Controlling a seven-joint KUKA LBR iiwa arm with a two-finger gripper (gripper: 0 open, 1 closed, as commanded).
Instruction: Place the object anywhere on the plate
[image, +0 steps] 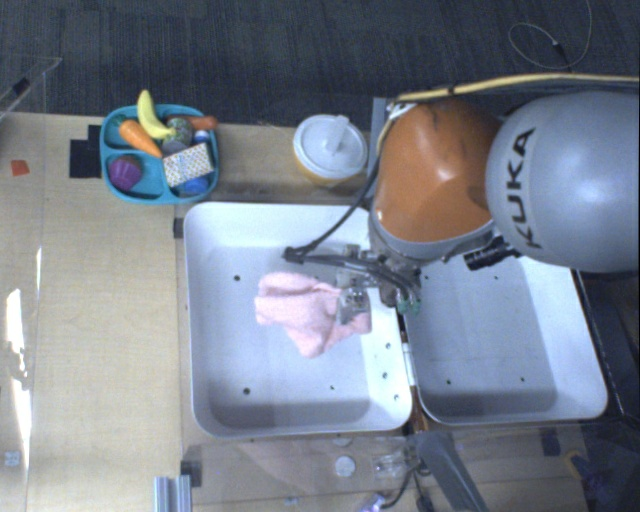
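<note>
The big grey KUKA arm (500, 170), with its orange band, leans in from the right over the worktop (90, 330) and hangs low above the left white bin (215, 400). The right bin (520, 390) sits touching it. In the left bin lies a crumpled pink cloth (300, 310), a little right of the middle. The end effector (355, 305) is down at the cloth's right edge, touching or nearly so; how far it is parted, or whether it has any cloth, I cannot tell from here. I judge this the pickup step. Next it would need a firm pinch on a fold, then a clean lift. Beyond the bins stand a blue divided plate (110, 180) of toy food and a lidded cup (330, 148).
</note>
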